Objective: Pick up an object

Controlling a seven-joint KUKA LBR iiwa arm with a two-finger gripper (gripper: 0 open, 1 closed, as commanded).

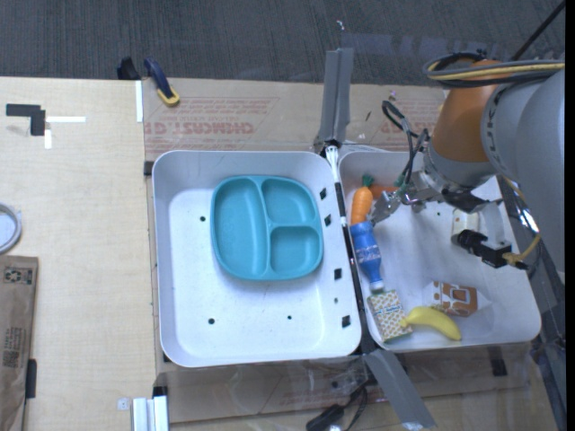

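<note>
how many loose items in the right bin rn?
5: carrot and blue bottle along the left wall, packet, banana and small box near the front. The arm may hide more.

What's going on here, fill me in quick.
A grey robot arm reaches in from the right, trying to pick something out of the right bin. Its claw hangs low at that bin's far left corner, right beside the carrot, with nothing visibly between its fingers. A blue bottle, a banana, a snack packet and a small brown carton lie in that bin too. The left bin holds a teal divided plate.
</note>
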